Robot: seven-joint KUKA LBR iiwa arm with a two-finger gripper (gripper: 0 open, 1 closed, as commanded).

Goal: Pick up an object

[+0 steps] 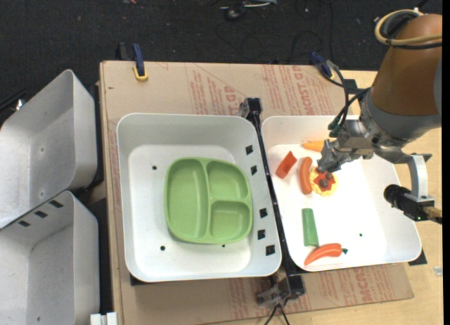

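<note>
My gripper (326,171) hangs low over the right bin (394,239), its tip right above a small yellow and red piece (327,186) and partly hiding it. An orange sausage shape (304,176) lies just left of the gripper. Further left is a red-orange block (285,164). A small orange piece (312,145) lies behind the gripper, towards the bin's far wall. Nearer the front are a green stick (309,226) and a red-orange pepper shape (325,252).
The left bin (140,246) holds a green divided plate (208,200). A dark divider with clips (267,197) runs between the two bins. Two tilted white bins (42,176) stand off the bench at the left.
</note>
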